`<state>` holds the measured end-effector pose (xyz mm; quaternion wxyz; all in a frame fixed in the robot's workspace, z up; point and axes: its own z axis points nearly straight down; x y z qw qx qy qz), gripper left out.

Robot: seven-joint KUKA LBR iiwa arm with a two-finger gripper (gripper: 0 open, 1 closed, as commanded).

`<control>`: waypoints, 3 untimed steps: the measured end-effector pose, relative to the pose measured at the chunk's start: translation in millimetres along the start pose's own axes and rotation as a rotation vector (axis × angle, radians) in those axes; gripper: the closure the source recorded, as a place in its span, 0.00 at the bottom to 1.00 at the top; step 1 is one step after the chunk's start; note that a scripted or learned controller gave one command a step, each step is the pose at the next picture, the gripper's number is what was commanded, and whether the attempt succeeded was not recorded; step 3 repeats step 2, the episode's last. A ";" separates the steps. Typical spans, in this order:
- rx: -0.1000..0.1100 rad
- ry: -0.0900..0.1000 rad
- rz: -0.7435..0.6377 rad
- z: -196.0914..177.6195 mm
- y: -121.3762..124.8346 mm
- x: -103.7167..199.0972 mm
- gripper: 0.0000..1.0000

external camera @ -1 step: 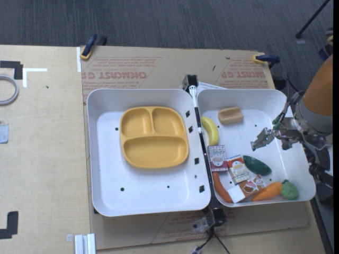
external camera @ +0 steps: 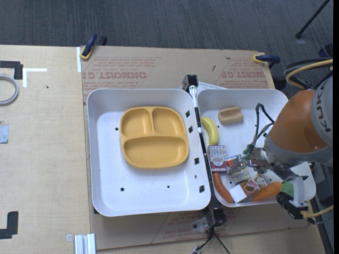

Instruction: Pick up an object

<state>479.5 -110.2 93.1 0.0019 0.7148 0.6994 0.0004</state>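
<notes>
1. Objects to pick sit in the right bin, crowded at its near side; none is lifted.
2. Far left on the counter: pale wood surface, black tape marks, a grey ring cut by the frame edge.
3. Cardboard sheet under both bins, red print reading mirrored, roughly "CHEMCAST GP"; blue-yellow clamps at its far corners.
4. Left bin: shallow white plastic, rounded corners, small dark holes in the floor. Holds a yellow plate, three compartments, smooth matte plastic, lying flat.
5. Right bin, left side: yellow banana against the dividing wall; small printed packet just below it, writing too small to read; an orange-red sausage-shaped piece near the front edge.
6. Far end: tan bread-like block, well apart from the rest.
7. Front: orange carrot, a white card, small printed packs, all touching or overlapping.
8. Pincer low over that pile, metal parts tangled with the clutter; cannot tell whether it is released or clenched.
9. Grey arm with an orange band covers the bin's right part; cables beside it.
</notes>
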 end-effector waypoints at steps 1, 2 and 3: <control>0.000 0.002 0.001 -8.9 0.9 0.9 1.00; 0.002 0.001 0.309 -125.0 -1.4 45.7 1.00; 0.002 0.001 0.309 -125.0 -1.4 45.7 1.00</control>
